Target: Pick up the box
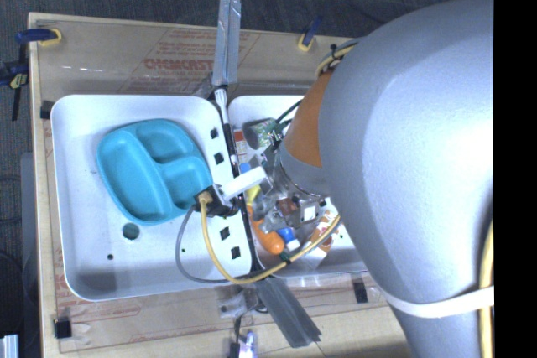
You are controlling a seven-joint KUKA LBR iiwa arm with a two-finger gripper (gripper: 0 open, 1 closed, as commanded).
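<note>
My gripper (281,214) hangs low over the left part of the right bin (252,109), under the big grey arm and its orange band (304,130). A small box-like item with a green and red label (260,132) lies just beyond the gripper, near the bin's back left corner. Directly below the gripper is a huddle of small things, among them an orange piece (270,242) and a blue piece (289,236). I cannot see anything held in the gripper. The arm hides most of the right bin.
The left bin (75,205) holds a blue divided tray (155,168) and a small dark round item (130,231). A divider with black slots (225,205) runs between the bins, with yellow and black cables (205,251) looping over it.
</note>
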